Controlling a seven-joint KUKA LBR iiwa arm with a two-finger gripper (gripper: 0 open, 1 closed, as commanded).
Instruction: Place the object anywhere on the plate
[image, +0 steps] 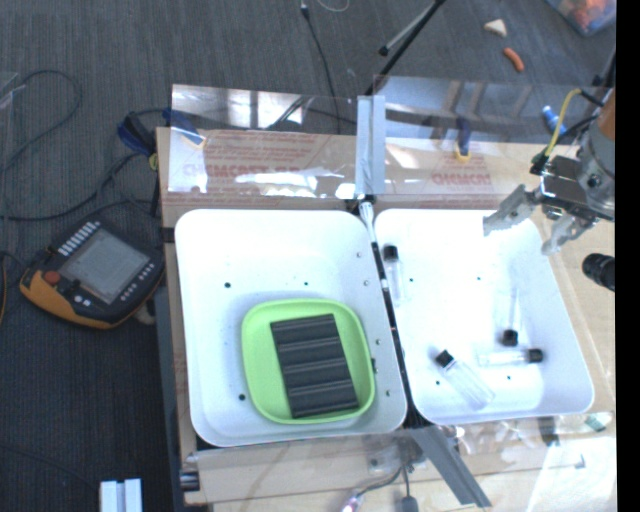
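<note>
left bin (200, 300): white | right bin (560, 330): white | plate (258, 335): lime green | block (314, 365) on plate: dark grey, ribbed in crosswise bands | vials (462, 378): clear with black caps | pincer (540, 222): grey metal | floor (80, 120): dark grey carpet | pendant (92, 273): orange-and-black, grey screen | cardboard (270, 165): tan, red lettering

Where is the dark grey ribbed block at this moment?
In the camera view, the dark grey ribbed block lies on the green plate in the left bin, toward its near edge.
</note>
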